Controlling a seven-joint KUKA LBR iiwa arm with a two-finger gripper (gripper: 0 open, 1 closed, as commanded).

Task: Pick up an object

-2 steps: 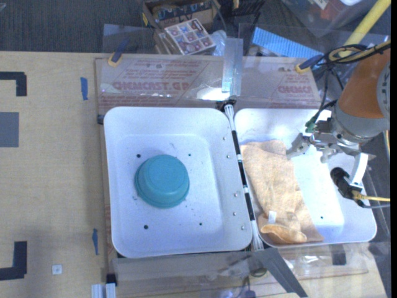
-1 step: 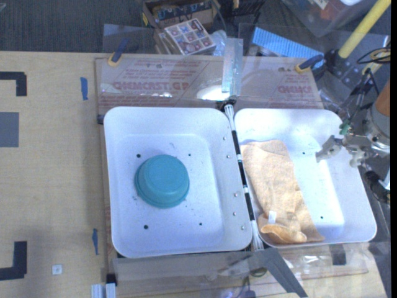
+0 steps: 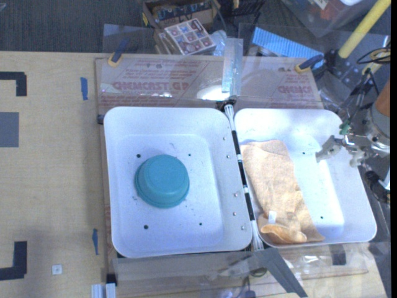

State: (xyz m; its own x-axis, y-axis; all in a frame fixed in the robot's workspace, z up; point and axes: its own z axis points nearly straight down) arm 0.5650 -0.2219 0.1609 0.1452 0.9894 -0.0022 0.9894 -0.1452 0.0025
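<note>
White bins sit side by side on a pale wooden bench (image 3: 49, 185). Left bin (image 3: 124, 129) is the wider-looking one from this slant; right bin (image 3: 347, 216) touches it along a shared dark seam down the middle.

Cloth (image 3: 276, 185): orange-tan, crumpled, lying in the right bin against its left wall. It runs from mid-bin down to the near edge, where a folded lump rests near the near-left corner.

Bowl (image 3: 162, 180): teal, round, upside down, on the floor of the left bin, slightly left of centre. Apart from all four walls. A few dark specks dot the floor around it.

Arm (image 3: 379, 113) comes in at the right edge, grey, mostly cut off by the frame. Gripper (image 3: 332, 149) hangs over the right bin's far-right part, metal parts pointing left, well apart from the cloth and nothing seen in it. Cannot tell how wide it stands; too small and blurred.

Behind the bins: clear plastic sheet (image 3: 161, 82) with red lettering, clutter beyond. Blue tape strips (image 3: 84, 89) on the bench at left.
</note>
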